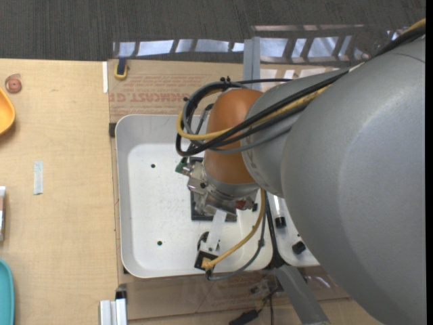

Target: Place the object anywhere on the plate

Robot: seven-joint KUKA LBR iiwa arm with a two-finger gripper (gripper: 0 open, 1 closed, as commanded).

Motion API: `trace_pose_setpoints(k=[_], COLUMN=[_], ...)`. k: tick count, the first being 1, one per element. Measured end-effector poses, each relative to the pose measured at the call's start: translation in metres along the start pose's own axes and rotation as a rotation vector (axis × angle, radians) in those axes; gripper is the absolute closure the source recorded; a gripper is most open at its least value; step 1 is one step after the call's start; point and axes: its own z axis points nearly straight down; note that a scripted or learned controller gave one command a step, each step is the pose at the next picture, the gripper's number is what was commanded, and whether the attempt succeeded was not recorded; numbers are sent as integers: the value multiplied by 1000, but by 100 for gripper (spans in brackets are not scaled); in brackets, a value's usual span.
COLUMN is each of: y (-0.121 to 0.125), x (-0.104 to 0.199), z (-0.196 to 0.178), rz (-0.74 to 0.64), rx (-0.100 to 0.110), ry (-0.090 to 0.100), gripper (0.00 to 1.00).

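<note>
My grey arm with its orange band (230, 137) reaches in from the right and hangs over the left white bin (139, 195). The gripper (206, 212) points down at the bin's right half, close to the floor. The wrist hides most of it from above. A small green piece (181, 168) peeks out at the wrist's left edge; I cannot tell what it is. The bin floor to the gripper's left is bare white with two small dark dots.
The arm covers the right bin (292, 244) almost wholly. On the wooden bench at the far left lie an orange thing (4, 114), a teal thing (4, 293) and a small grey strip (38, 178). Cardboard (155, 93) lies behind the bin.
</note>
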Motion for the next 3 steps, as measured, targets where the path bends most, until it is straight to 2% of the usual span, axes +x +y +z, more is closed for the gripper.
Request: trace_pose_setpoints(k=[1,2,3], y=[0,35,48], x=[0,25,77], z=[0,-8,58], rz=[-1,116,305], rx=[0,-2,-4], ry=[0,1,3], gripper=[0,0,0])
